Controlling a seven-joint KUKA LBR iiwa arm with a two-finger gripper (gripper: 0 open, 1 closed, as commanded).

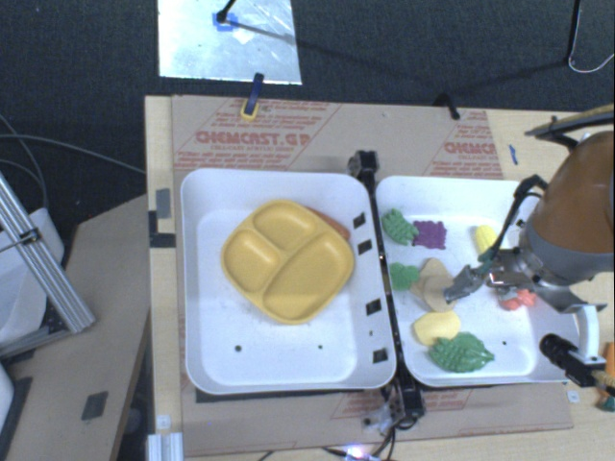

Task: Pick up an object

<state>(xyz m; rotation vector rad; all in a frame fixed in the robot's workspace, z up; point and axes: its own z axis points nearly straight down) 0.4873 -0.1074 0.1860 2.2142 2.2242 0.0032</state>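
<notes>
My gripper (468,281) hangs over the middle of the right bin (461,192), reaching in from the right under the grey wrist and orange band. Its tip is right beside a tan piece (432,284), at that piece's right edge. Around it lie several toy foods: a purple grape bunch (430,232), a green piece (396,225), another green piece (405,276), a yellow piece (485,236) partly behind the arm, a yellow lump (435,327), a green leafy piece (461,353) and a red piece (519,301). Nothing shows as held.
The left bin (207,353) holds a yellow divided plate (287,260) with a reddish thing peeking out behind it. A black divider with clips (377,267) runs between the bins. The bench edge is close on the right.
</notes>
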